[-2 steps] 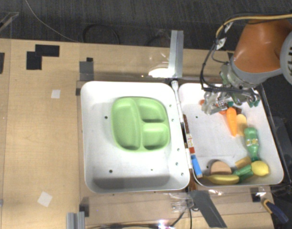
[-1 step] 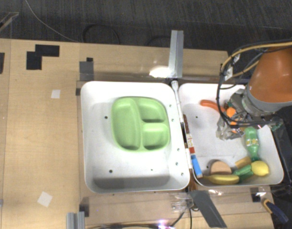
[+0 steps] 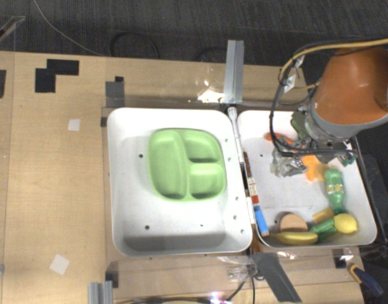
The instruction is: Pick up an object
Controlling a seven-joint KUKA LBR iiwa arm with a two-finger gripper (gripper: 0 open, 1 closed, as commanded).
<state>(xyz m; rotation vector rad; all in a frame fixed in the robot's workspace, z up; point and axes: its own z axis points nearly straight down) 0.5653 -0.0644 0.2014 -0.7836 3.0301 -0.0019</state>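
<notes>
Hovering my gripper [image 3: 289, 164] low in the right bin [image 3: 260, 132], I see the nearest thing is an orange piece [image 3: 313, 168] just beside it on the side away from the green tray [image 3: 184, 163]; the arm covers part of it, so I can't judge its long axis. A green bottle [image 3: 334, 189] lies just past that, long axis running toward the bin's near edge, where a banana [image 3: 297, 237] and lemon [image 3: 346, 223] sit. Whether the metal tips are spread or pressed together I cannot tell, and nothing shows between them.
</notes>
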